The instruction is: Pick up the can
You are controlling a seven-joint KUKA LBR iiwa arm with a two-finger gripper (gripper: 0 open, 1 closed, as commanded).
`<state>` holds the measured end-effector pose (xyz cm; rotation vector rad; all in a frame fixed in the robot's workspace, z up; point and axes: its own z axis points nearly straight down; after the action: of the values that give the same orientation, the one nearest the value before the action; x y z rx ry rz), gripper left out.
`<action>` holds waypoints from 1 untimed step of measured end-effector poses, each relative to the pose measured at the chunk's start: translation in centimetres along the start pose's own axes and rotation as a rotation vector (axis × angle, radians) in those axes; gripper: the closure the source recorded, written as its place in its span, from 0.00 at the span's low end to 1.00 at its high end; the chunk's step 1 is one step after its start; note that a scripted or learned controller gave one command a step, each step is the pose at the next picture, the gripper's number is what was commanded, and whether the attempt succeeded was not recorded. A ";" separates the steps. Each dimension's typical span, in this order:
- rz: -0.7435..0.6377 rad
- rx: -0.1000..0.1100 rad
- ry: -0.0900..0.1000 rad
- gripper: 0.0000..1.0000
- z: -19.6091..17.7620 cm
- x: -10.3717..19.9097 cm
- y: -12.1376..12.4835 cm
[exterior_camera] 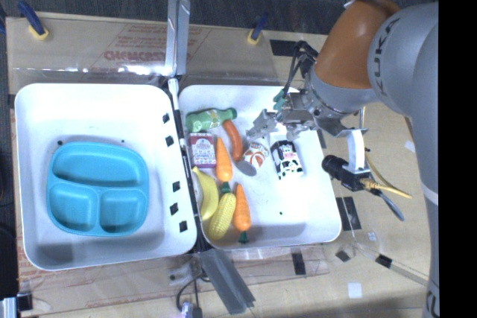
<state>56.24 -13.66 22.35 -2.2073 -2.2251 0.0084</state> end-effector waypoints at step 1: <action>0.000 -0.001 -0.001 0.00 3.6 0.7 -1.2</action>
<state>55.03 -12.93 18.79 -2.2076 -2.2262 0.0087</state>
